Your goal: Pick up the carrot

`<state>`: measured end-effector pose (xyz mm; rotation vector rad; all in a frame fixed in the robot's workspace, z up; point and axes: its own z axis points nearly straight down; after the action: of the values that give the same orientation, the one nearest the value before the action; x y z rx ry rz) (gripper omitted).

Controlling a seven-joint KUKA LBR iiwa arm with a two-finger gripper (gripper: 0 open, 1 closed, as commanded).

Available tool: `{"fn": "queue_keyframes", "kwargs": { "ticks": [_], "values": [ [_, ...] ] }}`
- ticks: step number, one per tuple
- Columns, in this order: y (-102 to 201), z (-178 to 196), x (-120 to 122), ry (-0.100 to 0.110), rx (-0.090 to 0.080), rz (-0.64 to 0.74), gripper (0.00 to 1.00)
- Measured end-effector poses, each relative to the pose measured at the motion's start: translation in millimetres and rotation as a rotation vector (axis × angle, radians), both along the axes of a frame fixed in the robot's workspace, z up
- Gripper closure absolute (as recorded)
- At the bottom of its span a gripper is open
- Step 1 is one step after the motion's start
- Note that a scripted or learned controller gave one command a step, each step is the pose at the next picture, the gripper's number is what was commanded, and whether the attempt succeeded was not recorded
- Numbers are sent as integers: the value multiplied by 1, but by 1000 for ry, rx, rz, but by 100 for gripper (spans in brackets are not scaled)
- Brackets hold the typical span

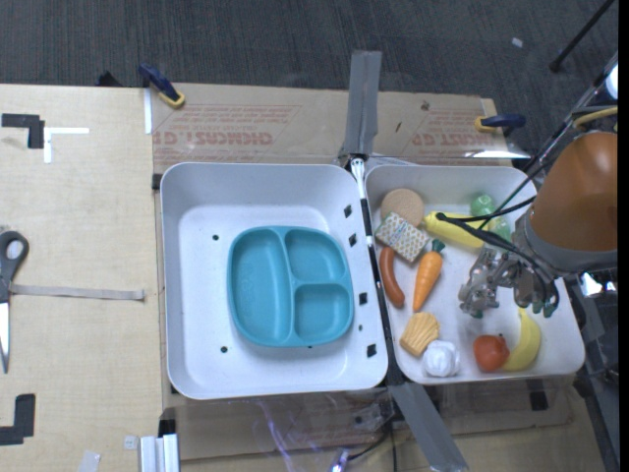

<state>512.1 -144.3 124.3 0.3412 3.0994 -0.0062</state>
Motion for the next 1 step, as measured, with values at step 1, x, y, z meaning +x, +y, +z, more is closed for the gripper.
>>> {"fn": "queue_keyframes", "kwargs": {
  "ticks": [1],
  "values": [
    [0,0,0,0,0,0,0]
  ]
}}
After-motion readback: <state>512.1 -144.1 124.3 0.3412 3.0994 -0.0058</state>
